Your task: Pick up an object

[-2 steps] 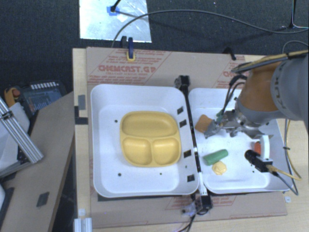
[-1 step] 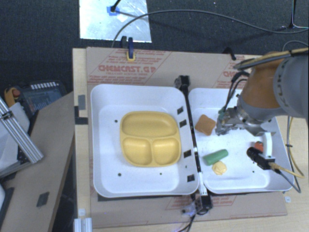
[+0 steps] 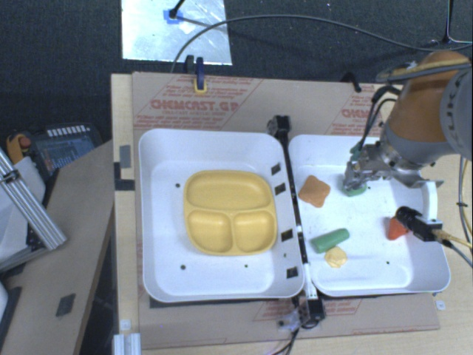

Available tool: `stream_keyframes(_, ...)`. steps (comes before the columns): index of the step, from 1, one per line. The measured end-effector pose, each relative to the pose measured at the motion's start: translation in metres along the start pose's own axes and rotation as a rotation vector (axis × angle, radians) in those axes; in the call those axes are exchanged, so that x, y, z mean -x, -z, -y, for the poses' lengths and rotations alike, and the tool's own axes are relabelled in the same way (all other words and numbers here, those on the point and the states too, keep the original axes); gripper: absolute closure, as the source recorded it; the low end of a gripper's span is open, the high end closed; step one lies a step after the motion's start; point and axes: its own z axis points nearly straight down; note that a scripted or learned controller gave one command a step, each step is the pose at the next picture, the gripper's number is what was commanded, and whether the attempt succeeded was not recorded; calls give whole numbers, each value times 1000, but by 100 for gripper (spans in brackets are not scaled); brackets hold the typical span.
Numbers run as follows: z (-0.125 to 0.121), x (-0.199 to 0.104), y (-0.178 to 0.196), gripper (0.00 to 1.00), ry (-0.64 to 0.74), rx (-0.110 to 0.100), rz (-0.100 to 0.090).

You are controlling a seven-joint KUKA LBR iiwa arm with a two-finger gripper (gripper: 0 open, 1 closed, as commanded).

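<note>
Objects for picking lie in the right-hand shallow white bin [image 3: 369,279]; none sits between the gripper fingers as far as this view shows.

Left to right:

- Left shallow white bin [image 3: 159,220]: holds a yellow plastic tray with three compartments [image 3: 230,211], roughly centred, lying flat.
- Black divider strip with clips [image 3: 290,213] runs between the two bins where their edges meet.
- Orange rounded block [image 3: 315,191]: near the right bin's left wall, upper half.
- Green cylindrical piece [image 3: 329,239]: lower left of the right bin, lying on its side at a slant.
- Small yellow rounded lump [image 3: 336,257]: just beside the green piece, at its lower right, close enough that contact cannot be ruled out.
- Two-finger gripper [image 3: 356,183]: down in the right bin's upper middle, to the right of the orange block and apart from it. Something pale green shows at its tip; whether it is a held item or part of the tool cannot be told, and neither can how the gripper stands.
- Red-orange small object [image 3: 396,229]: right side of the bin, touching a black fitting [image 3: 414,222] by the bin's right wall.
- Grey arm with orange band [image 3: 432,95] enters from the right, above the bin.
</note>
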Motion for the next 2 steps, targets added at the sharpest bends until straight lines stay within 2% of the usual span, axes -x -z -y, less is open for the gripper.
stream_keyframes(2,0,-8,113,100,2,0,-1)
